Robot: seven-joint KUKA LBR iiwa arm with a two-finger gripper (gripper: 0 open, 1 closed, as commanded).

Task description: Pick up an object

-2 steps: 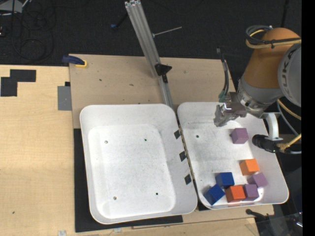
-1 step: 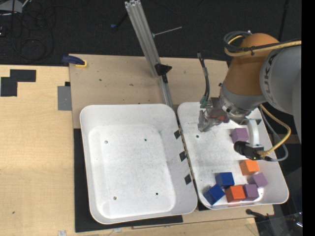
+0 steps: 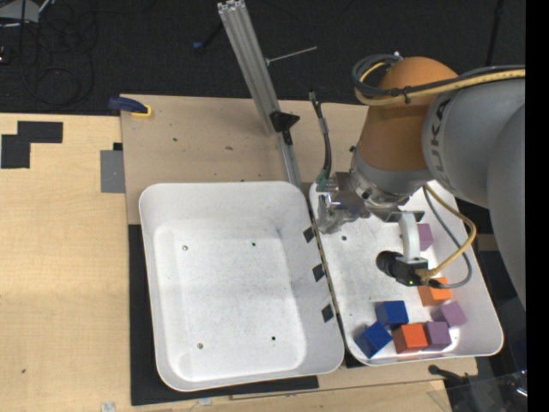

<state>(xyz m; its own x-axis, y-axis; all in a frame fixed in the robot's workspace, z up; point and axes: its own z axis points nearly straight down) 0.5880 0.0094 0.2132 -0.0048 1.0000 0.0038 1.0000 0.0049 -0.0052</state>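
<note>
**End effector low at the right bin's upper left, blocks clustered at the far end**

We see the grey arm (image 3: 480, 144) reaching in from the right, its orange band (image 3: 403, 118) above the wrist. The end effector (image 3: 328, 215) sits over the upper-left part of the right bin (image 3: 360, 256), close to the divide between the two bins. We cannot tell how it is set; the wrist and cabling hide that part, and nothing shows as gripped.

The candidate objects lie well apart from it, gathered at the lower end of the right bin: two blue blocks (image 3: 383, 326), an orange block (image 3: 413, 337), another orange one (image 3: 434, 294), and pale purple blocks (image 3: 446, 323). We judge they sit there because the shallow bin's curved wall collects them.

Blocks look small, hard-edged and matte. Both bins are smooth white plastic with rounded corners. The left bin (image 3: 232, 281) shows a few dark specks. The table (image 3: 60, 230) is pale wood.

We judge the pick not yet made.
</note>
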